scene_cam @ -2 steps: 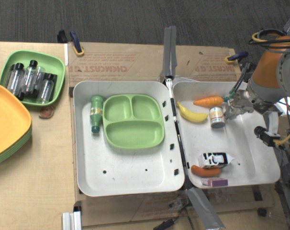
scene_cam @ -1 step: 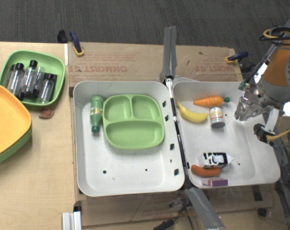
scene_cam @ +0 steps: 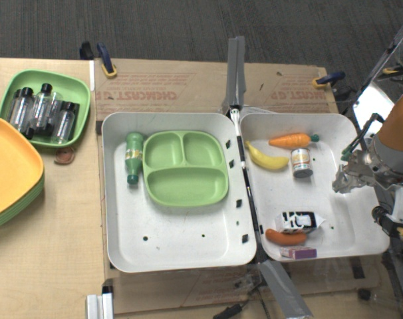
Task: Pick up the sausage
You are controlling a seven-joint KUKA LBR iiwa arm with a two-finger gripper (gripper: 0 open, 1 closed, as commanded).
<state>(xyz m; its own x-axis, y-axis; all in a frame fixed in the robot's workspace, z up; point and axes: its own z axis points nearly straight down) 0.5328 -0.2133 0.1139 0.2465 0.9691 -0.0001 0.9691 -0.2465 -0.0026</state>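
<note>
While the left bin (scene_cam: 122,238) holds a green tray (scene_cam: 185,168), the sausage (scene_cam: 286,236) lies at the right bin's (scene_cam: 348,238) near edge, long axis left-right (beside a black-and-white packet (scene_cam: 299,220)). Gripper (scene_cam: 344,178) hovers up-right of it; jaws' spacing cannot be judged.

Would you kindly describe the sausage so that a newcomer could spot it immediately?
Look in the right-hand white bin, down at its near edge. The sausage lies there, just below a black-and-white packet and above a small purple block. It is the only reddish-orange, rounded, glossy piece there, lacking the carrot's green top.
</note>
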